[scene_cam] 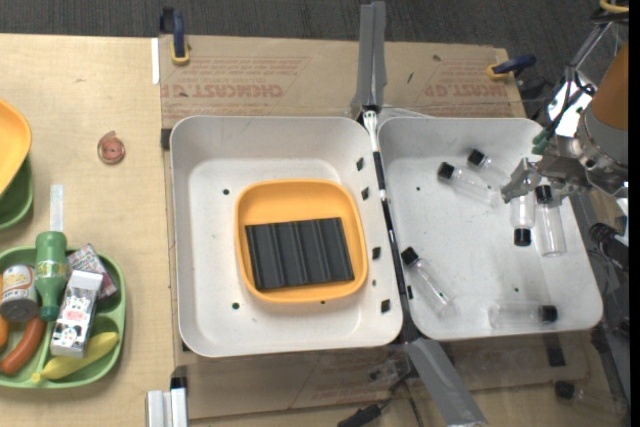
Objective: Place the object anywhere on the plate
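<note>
the gripper [537,177] hangs at the right of the frame, over the right bin [430,147], and i cannot tell whether it grasps anything. just under it are two clear vials [536,217] with black caps, lying close together. which one is the object, and whether either is lifted, i cannot say. the step in hand looks to me like the pick, not yet the carry. the next move calls for a sure grasp on one vial, a lift over the wall between the bins, then a move toward the left.

more vials [455,173] lie apart in this bin; they are thin, smooth and round, so i think they can roll. in the left bin [200,245], at the middle of the frame, rests the orange plate [252,215], square with round corners, bearing a dark ribbed block [300,253].
</note>
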`<state>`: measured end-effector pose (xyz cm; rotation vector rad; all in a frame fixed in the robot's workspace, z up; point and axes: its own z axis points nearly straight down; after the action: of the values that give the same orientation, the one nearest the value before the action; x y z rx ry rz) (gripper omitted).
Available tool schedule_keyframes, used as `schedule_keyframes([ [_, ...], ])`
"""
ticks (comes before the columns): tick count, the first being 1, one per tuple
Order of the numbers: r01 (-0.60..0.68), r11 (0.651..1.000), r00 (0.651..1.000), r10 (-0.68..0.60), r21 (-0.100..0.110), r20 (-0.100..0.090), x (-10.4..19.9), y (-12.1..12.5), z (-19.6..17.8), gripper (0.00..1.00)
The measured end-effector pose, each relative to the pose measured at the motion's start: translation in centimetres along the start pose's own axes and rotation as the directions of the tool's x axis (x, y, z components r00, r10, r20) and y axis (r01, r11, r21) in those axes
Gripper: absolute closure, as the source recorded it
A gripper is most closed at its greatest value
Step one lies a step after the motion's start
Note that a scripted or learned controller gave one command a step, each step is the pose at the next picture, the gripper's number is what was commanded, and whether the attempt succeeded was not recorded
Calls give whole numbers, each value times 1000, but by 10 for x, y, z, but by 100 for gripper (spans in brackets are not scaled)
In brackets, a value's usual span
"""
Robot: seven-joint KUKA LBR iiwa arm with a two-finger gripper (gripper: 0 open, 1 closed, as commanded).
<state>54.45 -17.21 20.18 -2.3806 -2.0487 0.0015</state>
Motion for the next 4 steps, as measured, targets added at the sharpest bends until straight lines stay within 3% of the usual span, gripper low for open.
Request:
schedule_keyframes([
  [1,259,966,966,-259,0,2,4,54,-1,100],
  [2,338,941,941,-338,0,2,-7,104,-6,100],
  [3,420,908,908,-420,-1,3,3,116,7,100],
  [4,507,862,862,-507,-4,4,26,112,-21,100],
])
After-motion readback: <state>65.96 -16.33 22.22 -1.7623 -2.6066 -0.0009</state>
